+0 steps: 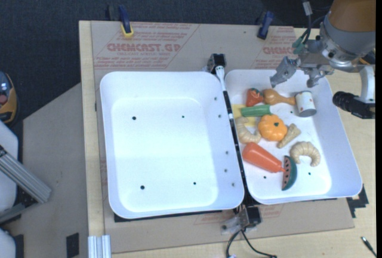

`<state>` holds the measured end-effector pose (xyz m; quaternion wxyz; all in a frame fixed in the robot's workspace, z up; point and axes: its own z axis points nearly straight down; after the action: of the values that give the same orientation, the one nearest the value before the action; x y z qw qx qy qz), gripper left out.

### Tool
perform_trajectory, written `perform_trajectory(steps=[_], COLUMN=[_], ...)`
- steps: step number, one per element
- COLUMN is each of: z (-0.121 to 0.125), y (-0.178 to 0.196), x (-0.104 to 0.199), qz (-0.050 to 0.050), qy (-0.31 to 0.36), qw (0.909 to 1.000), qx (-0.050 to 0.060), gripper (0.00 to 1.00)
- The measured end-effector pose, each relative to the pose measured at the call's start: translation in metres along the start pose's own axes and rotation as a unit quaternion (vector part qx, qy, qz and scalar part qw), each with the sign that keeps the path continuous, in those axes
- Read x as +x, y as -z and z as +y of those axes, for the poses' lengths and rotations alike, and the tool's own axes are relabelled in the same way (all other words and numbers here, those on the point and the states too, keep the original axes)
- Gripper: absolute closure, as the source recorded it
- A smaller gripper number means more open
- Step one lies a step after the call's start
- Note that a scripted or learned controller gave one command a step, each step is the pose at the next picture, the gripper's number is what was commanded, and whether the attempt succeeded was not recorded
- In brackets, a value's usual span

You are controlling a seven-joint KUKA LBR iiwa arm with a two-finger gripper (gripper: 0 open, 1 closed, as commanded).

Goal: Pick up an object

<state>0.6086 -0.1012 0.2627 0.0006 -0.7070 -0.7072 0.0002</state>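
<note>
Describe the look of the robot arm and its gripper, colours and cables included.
The arm is a thick rounded body, orange at the top with a grey metallic section below. The gripper is silver-grey metal with two angular fingers. Dark cables run along its far side, and there is a small green patch by the wrist.

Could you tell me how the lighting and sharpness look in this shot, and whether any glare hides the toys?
In the camera view the light is even and soft; the left bin is bright but not blown out; the toys, such as the orange pumpkin, stay sharp with faint shadows; the hand looks slightly soft, and the dark floor loses detail.
</note>
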Motion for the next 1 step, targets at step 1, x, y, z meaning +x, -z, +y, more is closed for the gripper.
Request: perform_trajectory(steps=[1], z=[-0.0018], y=[-0.0818], x=[0.0308], qz=[0.001], qy=[0.001], qw=[1.0000], qx=[0.003], gripper=[0.00])
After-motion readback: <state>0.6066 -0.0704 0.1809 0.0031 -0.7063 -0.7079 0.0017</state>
